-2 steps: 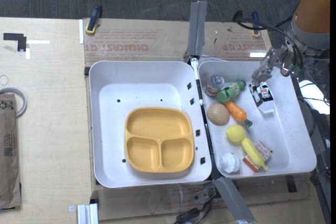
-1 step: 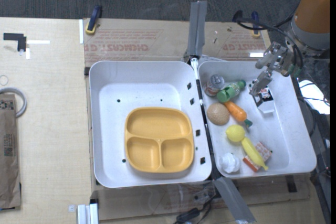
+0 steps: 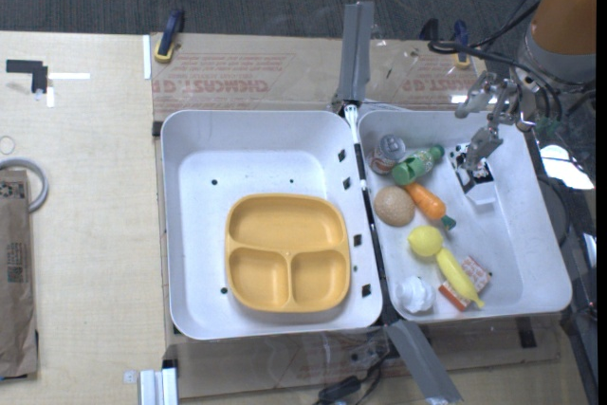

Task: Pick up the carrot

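Gripper (image 3: pixel 482 147) over the far right part of the right bin (image 3: pixel 524 232), carrot (image 3: pixel 427 201) lying apart from it.

I see the carrot lying slantwise near the bin's left wall, touching what looks like a potato (image 3: pixel 394 206) on its left, just below a green bottle (image 3: pixel 415 166) and just above a lemon (image 3: pixel 427 242). The gripper has nothing visibly in it. I cannot tell from this angle whether it is spread or closed. The left bin (image 3: pixel 190 204) holds a yellow divided plate (image 3: pixel 287 251).
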You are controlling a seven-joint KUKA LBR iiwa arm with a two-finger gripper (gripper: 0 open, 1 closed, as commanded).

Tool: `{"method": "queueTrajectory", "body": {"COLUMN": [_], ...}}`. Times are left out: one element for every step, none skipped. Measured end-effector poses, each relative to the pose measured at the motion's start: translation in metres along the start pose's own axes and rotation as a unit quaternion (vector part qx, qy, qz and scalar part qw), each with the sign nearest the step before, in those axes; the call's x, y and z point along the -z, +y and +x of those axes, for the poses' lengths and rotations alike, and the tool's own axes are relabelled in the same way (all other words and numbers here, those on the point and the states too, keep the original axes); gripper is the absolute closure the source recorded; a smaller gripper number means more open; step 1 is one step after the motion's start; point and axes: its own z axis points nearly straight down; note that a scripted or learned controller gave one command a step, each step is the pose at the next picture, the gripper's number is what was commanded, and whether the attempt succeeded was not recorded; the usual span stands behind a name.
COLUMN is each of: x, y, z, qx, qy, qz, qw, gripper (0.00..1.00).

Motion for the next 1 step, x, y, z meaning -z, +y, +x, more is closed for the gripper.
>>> {"method": "queueTrajectory", "body": {"x": [-0.1395], "y": [0.0117], "z": [0.0171], "qx": [0.0], "qy": [0.001], "qz": [-0.001], "qw": [1.0], "gripper": [0.0]}}
